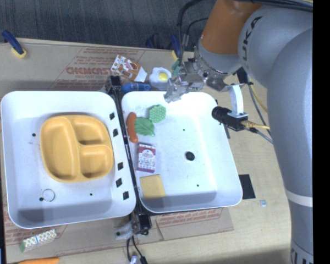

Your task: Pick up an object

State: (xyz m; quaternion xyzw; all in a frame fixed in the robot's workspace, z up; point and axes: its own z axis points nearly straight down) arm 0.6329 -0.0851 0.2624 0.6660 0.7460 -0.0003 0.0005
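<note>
My gripper hangs over the back rim of the right bin, near its far left corner. Just below and left of it, a round green knobbly piece lies in the bin, apart from the gripper. Beside that piece lie a green leafy toy and an orange sausage-shaped toy against the left wall. Further toward the front are a red packet and a flat yellow block. A small black disc sits mid-bin.
The left bin holds a yellow divided plate and a small clear ring. Behind the bins on the cardboard lie a snack packet, a blue item and a yellow-white item. A wrapped packet lies front left.
</note>
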